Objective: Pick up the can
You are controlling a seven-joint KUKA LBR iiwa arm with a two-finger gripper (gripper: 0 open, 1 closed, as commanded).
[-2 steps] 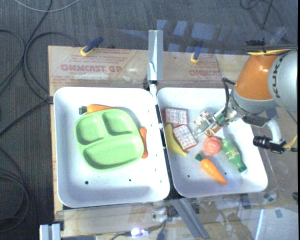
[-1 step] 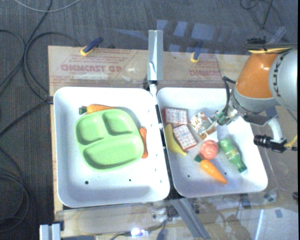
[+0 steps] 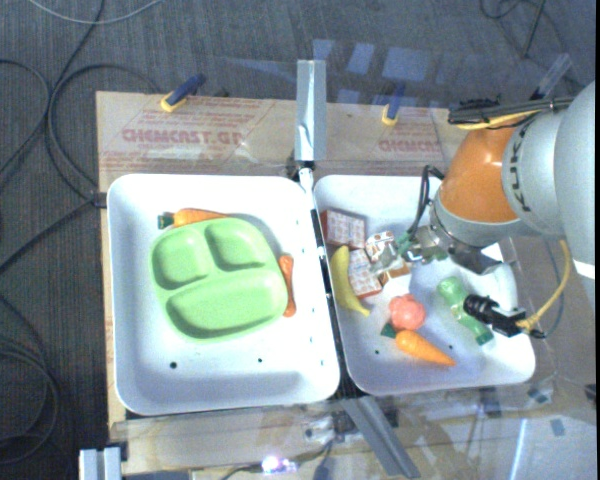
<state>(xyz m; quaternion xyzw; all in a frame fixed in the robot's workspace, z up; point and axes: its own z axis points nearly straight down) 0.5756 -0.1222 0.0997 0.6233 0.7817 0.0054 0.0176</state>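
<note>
Hovering over the right bin (image 3: 510, 368), the jaws (image 3: 405, 253) sit by the can (image 3: 383, 251); whether they grip it, I cannot tell. At the can's 5 o'clock lies a carrot (image 3: 423, 347).

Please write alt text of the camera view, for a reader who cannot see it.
A grey and orange arm reaches from the right over the right bin, which holds a banana, small packets, a red ball, a carrot and a green bottle. The left bin holds a green tray.
</note>
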